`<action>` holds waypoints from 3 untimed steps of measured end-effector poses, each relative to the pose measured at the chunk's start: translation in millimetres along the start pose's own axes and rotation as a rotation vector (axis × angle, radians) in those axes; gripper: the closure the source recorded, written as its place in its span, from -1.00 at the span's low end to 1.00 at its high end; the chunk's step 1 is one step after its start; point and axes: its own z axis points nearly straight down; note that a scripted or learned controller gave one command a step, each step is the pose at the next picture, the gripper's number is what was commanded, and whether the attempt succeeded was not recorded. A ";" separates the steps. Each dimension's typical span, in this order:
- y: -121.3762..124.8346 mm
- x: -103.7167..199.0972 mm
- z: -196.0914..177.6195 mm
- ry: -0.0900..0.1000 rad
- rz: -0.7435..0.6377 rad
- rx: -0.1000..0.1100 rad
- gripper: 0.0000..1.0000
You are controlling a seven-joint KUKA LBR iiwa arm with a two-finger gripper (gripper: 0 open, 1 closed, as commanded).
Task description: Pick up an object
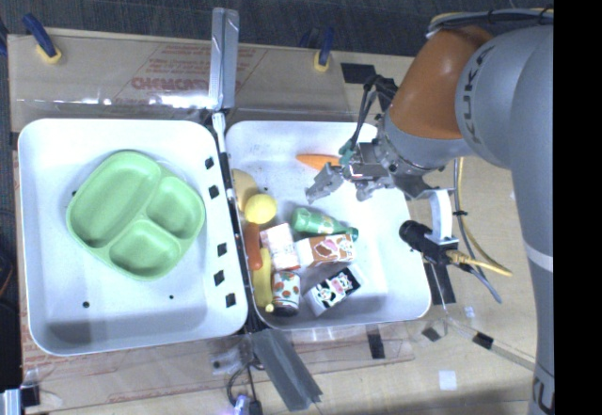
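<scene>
Toys lie heaped in the right bin (pixel 395 305): a green bottle (pixel 323 221), small printed boxes (pixel 320 250), a round yellow lemon (pixel 260 208). The smooth green tray (pixel 136 213) fills the left bin (pixel 47 310). The metal claw (pixel 329 182) hangs above, fingers apart, holding nothing.

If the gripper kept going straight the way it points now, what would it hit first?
The gripper points down and left in the camera view. Likely the green bottle lying below it, or bare floor of the right bin; depth is unclear.
</scene>
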 end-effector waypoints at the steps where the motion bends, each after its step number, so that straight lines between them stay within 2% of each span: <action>1: -68.7 1.4 -66.8 -0.001 -0.186 -0.003 -1.00; 2: -16.0 -11.6 113.8 -0.002 -0.424 -0.005 -1.00; 3: -15.6 -11.9 107.3 -0.002 -0.429 -0.002 1.00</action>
